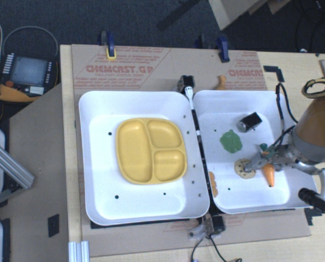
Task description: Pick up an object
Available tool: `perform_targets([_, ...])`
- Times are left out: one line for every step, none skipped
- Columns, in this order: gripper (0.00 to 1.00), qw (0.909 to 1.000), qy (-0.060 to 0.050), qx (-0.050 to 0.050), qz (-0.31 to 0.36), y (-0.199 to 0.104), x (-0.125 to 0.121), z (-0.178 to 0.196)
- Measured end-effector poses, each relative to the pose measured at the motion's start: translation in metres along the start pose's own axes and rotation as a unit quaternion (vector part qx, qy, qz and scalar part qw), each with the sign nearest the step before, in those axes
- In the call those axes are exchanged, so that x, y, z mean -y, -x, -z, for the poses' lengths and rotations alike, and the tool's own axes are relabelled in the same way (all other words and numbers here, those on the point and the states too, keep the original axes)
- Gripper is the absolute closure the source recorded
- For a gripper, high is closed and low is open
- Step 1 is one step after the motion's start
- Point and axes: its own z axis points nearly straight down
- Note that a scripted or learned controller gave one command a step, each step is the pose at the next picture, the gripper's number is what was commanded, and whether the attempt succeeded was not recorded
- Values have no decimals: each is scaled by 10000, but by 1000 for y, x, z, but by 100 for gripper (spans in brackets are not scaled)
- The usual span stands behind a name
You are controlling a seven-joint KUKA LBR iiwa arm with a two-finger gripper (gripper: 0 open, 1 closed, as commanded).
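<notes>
- Camera view, right bin (228, 201): a carrot (269, 176) lies tilted on the white floor at about four o'clock from the bin's middle, its orange body pointing down toward the near wall.
- Just at the carrot's nine o'clock sits a tan cookie (244, 168), close beside it.
- The gripper (259, 161) reaches in from the right at three o'clock and sits low over the spot between cookie and carrot; its tips are blurred against those two things, so I cannot tell how it is set or whether anything is caught in it.
- At twelve o'clock from the cookie lies a green leafy piece (231, 142), apart from it.
- Farther toward one o'clock from the green piece rests a small black and grey block (251, 121), near the bin's far half.
- The grey arm (315, 141) with its orange band rises over the bin's right wall, with black cables looping above it.
- At nine o'clock from all this, the left bin (97, 146) holds a yellow divided plate (150, 149) with three sections, sitting about in its middle.
- Both bins rest on a brown board (75, 86) printed with red lettering.
</notes>
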Motion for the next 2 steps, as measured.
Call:
perform_targets([100, 10000, 47, 18, 1, 0, -2, 11])
perform_targets([100, 10000, 6, 21, 4, 2, 2, 56])
